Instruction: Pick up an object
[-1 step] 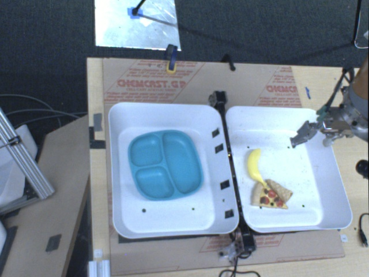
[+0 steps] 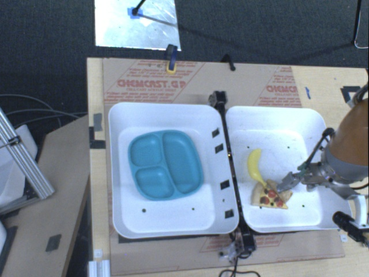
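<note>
In the right bin (image 2: pixel 300 123) lie a yellow banana (image 2: pixel 255 165) and, just below it, a pizza slice (image 2: pixel 269 197) with red toppings. My gripper (image 2: pixel 286 183) reaches in from the right and its tips sit at the slice's upper right edge, close to the banana's lower end. The left bin (image 2: pixel 124 120) holds a blue divided plate (image 2: pixel 165 164).
Both bins rest on a cardboard sheet (image 2: pixel 190 79) on the bench. A black divider with clips (image 2: pixel 223 154) runs between the bins. The arm's grey body and orange band (image 2: pixel 351 140) cover the right bin's right side.
</note>
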Controlling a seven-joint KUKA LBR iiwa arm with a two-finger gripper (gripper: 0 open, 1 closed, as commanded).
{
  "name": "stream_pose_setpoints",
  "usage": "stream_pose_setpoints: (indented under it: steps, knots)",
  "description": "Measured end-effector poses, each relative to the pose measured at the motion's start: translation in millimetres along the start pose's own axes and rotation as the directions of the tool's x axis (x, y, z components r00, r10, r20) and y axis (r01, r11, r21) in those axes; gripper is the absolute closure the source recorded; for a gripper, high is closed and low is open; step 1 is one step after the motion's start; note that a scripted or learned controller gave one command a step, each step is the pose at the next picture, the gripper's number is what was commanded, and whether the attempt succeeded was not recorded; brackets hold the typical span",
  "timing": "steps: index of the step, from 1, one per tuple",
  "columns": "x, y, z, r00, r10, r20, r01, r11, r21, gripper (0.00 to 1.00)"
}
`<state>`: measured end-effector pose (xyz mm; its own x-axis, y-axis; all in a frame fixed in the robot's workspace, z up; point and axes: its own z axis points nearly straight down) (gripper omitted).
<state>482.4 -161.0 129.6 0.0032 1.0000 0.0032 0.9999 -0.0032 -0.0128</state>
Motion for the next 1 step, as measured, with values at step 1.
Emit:
stream_pose_setpoints:
  steps: [1]
  knots:
    - [-28.4, 3.8, 31.7, 1.000, -0.002, 0.003, 0.002, 1.000, -0.011, 0.00]
